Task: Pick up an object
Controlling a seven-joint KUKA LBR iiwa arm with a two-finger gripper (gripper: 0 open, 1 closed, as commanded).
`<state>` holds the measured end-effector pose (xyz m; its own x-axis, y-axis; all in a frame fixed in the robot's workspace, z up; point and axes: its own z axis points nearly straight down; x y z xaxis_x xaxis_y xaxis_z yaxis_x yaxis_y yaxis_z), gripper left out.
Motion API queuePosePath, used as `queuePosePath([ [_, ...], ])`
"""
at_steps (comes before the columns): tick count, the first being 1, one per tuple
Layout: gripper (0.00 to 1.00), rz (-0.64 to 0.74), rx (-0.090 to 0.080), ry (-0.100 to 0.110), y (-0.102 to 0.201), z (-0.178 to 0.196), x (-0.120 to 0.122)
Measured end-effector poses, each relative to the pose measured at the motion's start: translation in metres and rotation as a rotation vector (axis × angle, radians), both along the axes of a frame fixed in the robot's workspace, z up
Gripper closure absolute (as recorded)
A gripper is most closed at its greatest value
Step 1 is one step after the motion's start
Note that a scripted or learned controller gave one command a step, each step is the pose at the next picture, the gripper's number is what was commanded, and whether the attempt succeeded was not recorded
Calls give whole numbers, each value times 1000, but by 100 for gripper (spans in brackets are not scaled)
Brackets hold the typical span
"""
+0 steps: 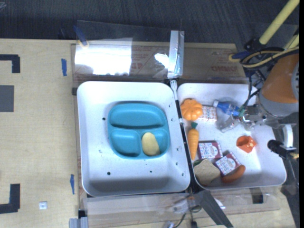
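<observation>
White bins sit side by side. Near to far in the right bin point(273, 175): at the front rim, approx 7 o'clock from bin centre, a bread slice point(207, 171) overlaps a sausage point(233, 174), with two red packets point(209, 149) stacked against them — jumbled as if tipped in, not arranged. A carrot point(193, 142) lies lengthwise along the left wall at 9 o'clock. Mid-bin at 3 o'clock, a small orange piece point(245, 143) sits alone w/ bare floor round it, prob. the easiest pick. Far side, 11 o'clock: a pumpkin point(192, 109) touching a white-and-blue wrapper point(222, 111).

Gripper point(236, 119) hangs over the far-centre of that bin, arm entering from 3 o'clock; it looks clear-bodied and blurry, so whether it is spread or pinched I cannot tell — nothing visibly held.

Left bin point(90, 127) holds a blue tray point(135, 117) w/ a yellow potato point(150, 144) in its front-right compartment — well apart from the gripper.
</observation>
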<state>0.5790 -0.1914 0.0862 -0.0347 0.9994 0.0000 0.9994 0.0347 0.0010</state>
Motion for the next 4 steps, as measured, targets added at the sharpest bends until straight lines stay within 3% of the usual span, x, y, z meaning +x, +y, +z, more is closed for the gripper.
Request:
queuePosePath([
  [1,0,80,0,-3,36,0,47],
  [2,0,24,-3,69,41,-2,72],
  [3,100,25,-4,66,42,9,74],
  [4,0,25,-4,66,43,9,74],
])
